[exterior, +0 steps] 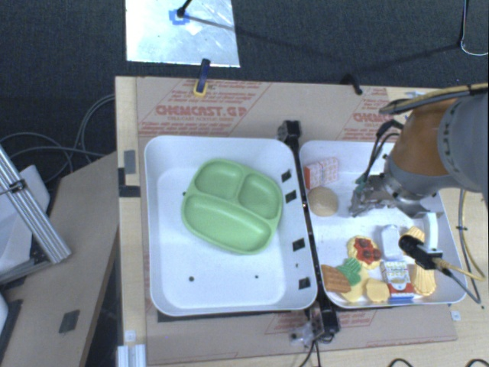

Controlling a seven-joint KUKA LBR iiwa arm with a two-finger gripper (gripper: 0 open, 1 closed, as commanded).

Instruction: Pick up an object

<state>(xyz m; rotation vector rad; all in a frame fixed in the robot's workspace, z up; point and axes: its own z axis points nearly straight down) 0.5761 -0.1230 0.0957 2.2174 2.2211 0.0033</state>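
Over the right bin (336,228), the grey arm (451,147) reaches in from the right edge, and its jaws (365,201) hang low above the bin floor. Whether the jaws are apart or together cannot be told. A tan round object (324,201) lies just left of the jaws, near a red-and-white carton (322,171). Small toy food items (374,270) cluster in the near corner of that bin. A green divided plate (232,205) rests in the left bin (168,281). Both bins sit on the surface (221,105).
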